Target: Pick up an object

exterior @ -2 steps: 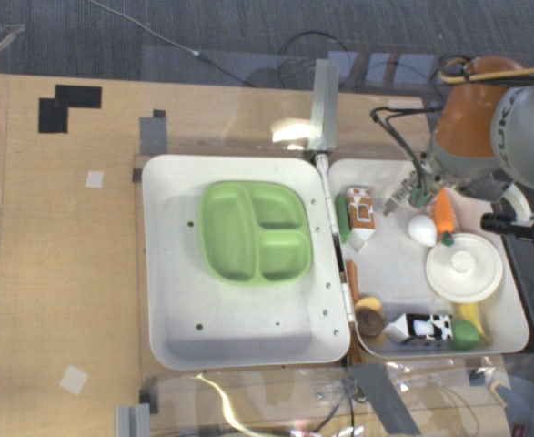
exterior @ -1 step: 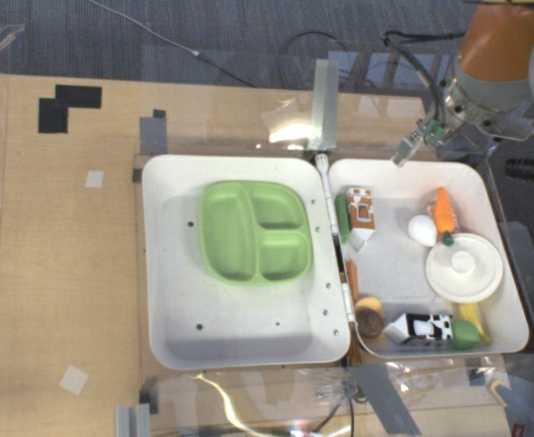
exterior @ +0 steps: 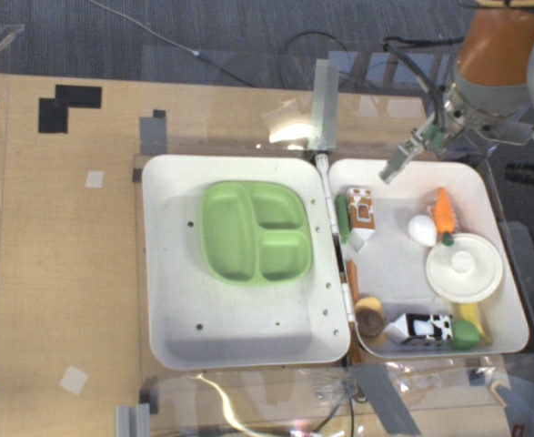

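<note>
White bins point(exterior: 171, 335); green divided tray point(exterior: 253, 231); orange carrot point(exterior: 443, 213); white egg point(exterior: 421, 230); white plate point(exterior: 465, 267); black-and-white patched toy point(exterior: 427, 328), possibly a cow; brown-and-white carton point(exterior: 361, 213).

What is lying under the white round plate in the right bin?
A yellow item sticks out from below the white plate, beside a green piece. The plate covers the rest, so I cannot identify it.

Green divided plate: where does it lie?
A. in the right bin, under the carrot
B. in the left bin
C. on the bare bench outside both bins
B. The green divided plate lies flat inside the left bin, while the carrot sits in the right bin.
</note>
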Available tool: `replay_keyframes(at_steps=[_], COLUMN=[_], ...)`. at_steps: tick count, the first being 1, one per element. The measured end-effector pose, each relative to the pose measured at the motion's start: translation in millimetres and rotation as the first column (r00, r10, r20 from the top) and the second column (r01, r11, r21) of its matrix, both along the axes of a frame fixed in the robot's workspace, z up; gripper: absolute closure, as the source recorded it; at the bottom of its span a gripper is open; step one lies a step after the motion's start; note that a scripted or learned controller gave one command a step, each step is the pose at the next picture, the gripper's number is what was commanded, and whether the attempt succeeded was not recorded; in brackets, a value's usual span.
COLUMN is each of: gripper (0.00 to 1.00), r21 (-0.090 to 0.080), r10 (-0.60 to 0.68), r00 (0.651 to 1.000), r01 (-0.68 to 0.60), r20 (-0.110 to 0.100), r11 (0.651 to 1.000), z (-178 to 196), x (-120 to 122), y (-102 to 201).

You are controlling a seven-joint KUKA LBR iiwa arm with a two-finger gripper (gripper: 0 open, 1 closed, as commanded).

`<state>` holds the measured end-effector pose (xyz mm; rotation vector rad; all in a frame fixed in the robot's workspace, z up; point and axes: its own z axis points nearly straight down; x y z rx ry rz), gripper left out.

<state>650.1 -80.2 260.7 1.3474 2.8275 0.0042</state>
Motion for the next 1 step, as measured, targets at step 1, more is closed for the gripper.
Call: replay_keyframes(at_steps=[1], gripper=[0.00], r21=[-0.001], r10=[0.148], r00=[0.989], r01=[-0.148], r20=[-0.006], r11=[0.989], z=[-58.4], x=[-29.5], y=[-51.3])
